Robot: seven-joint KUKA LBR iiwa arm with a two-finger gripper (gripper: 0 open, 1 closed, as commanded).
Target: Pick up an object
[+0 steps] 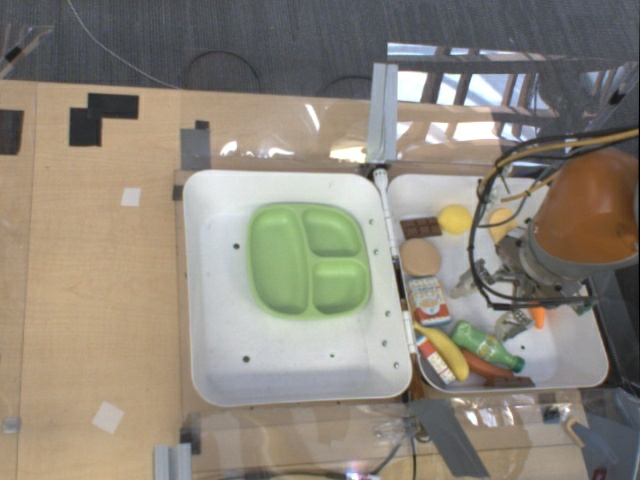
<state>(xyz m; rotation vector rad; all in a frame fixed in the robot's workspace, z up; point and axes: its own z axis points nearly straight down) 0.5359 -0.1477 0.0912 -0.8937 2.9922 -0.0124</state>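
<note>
My gripper (516,320) hangs low in the right bin (585,368), under the arm's orange band (590,208), which hides most of it. A small orange object (540,318) lies right beside it, and I cannot tell whether they touch. Just to its front left lies a green bottle (485,345) on its side, with a reddish-brown sausage (497,370) and a banana (443,356) along the near wall. Further left are a red and white carton (429,304), a round tan bun (420,259), a brown chocolate bar (420,228) and a yellow lemon (455,218).
A green divided plate (308,260) lies in the middle of the left bin (215,368). A metal divider post (383,118) stands behind the seam between the bins. Black cables (500,183) loop off the wrist over the right bin's back.
</note>
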